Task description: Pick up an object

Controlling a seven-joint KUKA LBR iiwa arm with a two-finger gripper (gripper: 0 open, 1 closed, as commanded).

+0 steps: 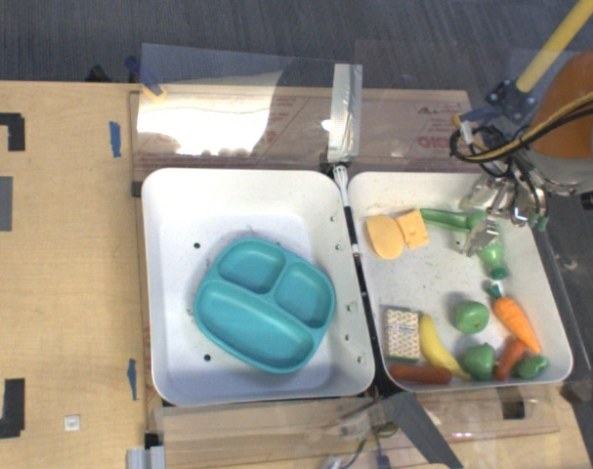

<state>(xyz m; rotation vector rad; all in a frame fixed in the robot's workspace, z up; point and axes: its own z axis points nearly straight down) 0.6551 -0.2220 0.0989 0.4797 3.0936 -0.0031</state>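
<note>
Toy foods lie scattered across the right bin, mostly its near corner.

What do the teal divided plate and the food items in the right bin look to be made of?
The teal divided plate looks like moulded plastic with a matte, even colour and soft rounded ridges. The banana, carrot and green pepper look like toy plastic: flat saturated colours and a slight sheen. The small box seems to be printed cardboard, though it is too small to be sure.
</note>
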